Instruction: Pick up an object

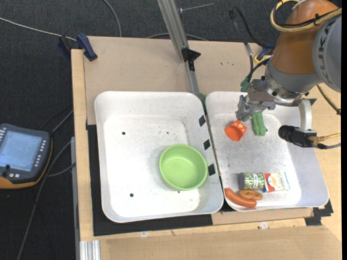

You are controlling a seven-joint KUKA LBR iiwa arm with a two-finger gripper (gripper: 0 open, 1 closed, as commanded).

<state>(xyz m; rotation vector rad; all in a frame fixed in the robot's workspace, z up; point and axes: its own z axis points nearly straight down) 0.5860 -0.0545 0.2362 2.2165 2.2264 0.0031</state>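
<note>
I see an orange cup (236, 131) tipped on its side, far left of the right bin (303, 196), just beside a green piece (258, 123). Carton (265, 181) and sausage (240, 198) lie near edge.

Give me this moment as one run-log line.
claw over right bin | orange cup at claw tip, grip unclear | green piece beside | carton, sausage near front | green bowl in left bin

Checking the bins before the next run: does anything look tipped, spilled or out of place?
Nothing spilled. In the right bin, the orange cup lies tipped on its side just below the gripper, beside a green object. The green bowl sits upright in the left bin.
</note>
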